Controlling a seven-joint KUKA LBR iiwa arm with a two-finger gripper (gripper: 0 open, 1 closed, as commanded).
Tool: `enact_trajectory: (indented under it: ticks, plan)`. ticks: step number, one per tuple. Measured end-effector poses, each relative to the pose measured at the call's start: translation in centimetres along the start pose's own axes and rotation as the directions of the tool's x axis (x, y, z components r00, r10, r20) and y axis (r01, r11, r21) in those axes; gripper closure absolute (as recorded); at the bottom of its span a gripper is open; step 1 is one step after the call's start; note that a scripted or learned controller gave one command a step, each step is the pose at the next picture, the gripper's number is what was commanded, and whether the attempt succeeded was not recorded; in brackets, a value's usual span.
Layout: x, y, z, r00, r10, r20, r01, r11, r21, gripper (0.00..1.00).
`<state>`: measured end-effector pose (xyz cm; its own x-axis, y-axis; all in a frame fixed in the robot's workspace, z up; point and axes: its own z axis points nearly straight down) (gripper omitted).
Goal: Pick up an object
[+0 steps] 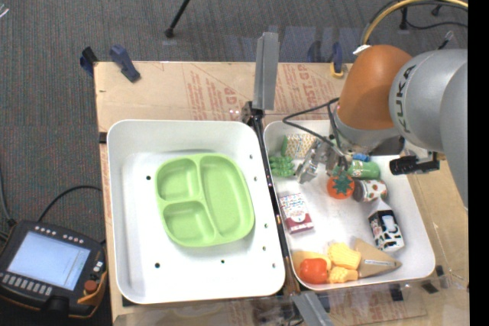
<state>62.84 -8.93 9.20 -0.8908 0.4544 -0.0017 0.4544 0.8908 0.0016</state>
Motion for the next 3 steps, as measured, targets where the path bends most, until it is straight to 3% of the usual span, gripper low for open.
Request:
enact_trajectory:
  ticks: [1,2,3]
  plan:
    - [-2.9,-4.5,0.4,0.93,0.368,0.0,-0.368,0.93,0.001,1.0]
    - [-2.9,-4.4,0.4,0.93,0.367,-0.001,-0.367,0.93,0.001,0.0]
    - [-1.1,-10.3,0.4,0.886,0.465,-0.002,-0.465,0.886,0.003,0.0]
